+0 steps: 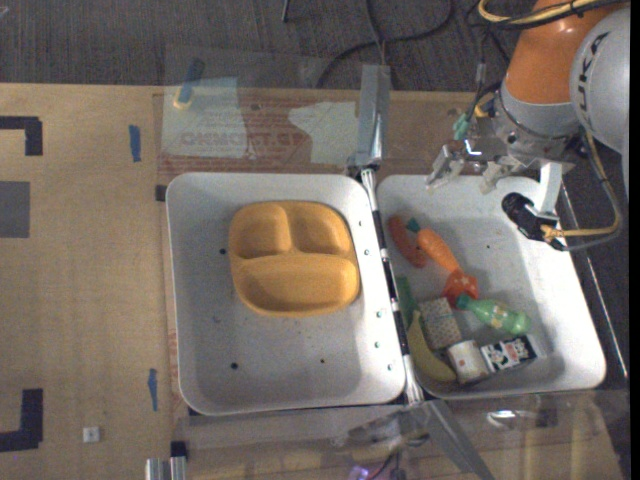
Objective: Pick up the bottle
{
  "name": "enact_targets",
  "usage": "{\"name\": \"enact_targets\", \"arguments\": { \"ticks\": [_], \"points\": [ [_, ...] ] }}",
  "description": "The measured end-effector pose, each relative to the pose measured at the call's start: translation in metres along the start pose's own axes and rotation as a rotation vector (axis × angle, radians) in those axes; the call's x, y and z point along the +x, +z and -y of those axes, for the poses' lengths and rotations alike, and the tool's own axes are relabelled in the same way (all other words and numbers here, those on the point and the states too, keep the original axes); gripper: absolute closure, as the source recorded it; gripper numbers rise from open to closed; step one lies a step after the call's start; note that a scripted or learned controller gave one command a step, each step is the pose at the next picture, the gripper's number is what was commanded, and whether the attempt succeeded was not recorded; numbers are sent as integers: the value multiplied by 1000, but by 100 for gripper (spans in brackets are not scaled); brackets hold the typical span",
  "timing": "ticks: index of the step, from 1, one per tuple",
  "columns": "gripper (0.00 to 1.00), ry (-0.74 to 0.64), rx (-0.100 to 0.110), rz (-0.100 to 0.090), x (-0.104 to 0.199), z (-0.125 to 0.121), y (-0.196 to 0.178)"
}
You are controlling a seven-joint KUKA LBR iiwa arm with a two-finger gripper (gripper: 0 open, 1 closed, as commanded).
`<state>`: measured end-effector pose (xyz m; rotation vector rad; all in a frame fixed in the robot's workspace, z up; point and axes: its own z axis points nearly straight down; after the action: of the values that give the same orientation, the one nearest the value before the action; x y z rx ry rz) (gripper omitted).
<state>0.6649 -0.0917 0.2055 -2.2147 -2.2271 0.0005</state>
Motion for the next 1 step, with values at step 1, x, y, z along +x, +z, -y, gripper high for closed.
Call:
{"name": "enact_targets", "arguments": {
  "ticks": [1],
  "points": [
    [0, 53, 0, 0, -32, 70, 0]
  ]
}}
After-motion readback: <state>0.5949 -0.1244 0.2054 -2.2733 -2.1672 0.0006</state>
